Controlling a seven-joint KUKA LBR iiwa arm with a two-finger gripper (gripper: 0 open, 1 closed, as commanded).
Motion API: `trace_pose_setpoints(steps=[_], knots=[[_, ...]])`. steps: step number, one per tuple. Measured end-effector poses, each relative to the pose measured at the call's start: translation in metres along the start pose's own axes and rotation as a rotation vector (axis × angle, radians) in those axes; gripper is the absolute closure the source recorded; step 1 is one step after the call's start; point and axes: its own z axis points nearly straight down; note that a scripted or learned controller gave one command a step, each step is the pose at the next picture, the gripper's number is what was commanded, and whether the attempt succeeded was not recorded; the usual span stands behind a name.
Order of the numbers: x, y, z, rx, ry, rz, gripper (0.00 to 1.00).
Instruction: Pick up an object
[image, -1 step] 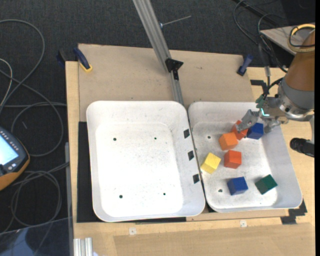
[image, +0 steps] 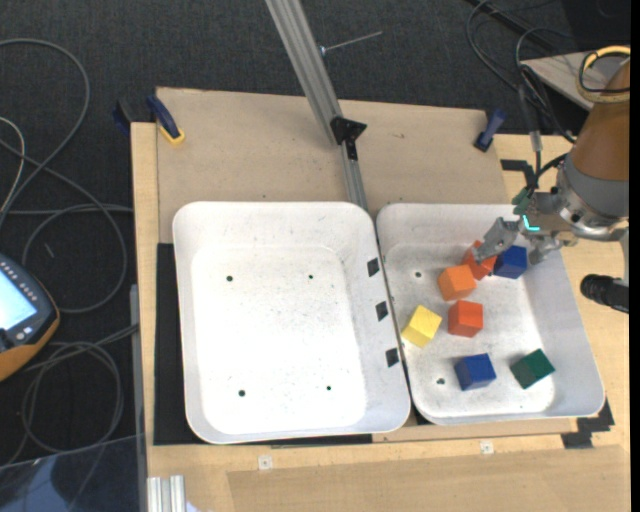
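Observation:
Several coloured cubes lie in the right bin. A blue cube and a red cube sit at the back, right under my gripper. The gripper's fingers are spread apart above these two, open, with nothing gripped between them. In front lie an orange cube, a darker orange cube, a yellow cube, a second blue cube and a green cube. The red cube is partly hidden by the left finger.
The left bin sits beside the right one, with a raised rim between them. A metal pole slants over the bench at the back. Cables and a handheld device lie on the floor at the left.

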Motion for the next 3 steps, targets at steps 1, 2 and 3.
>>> trace_pose_setpoints(steps=[1,2,3], knots=[[0.003,0.007,0.06,0.005,0.001,0.0,0.0],[0.011,0.001,0.107,0.005,0.001,0.001,0.0],[0.011,0.001,0.121,0.002,0.0,0.001,0.0]])
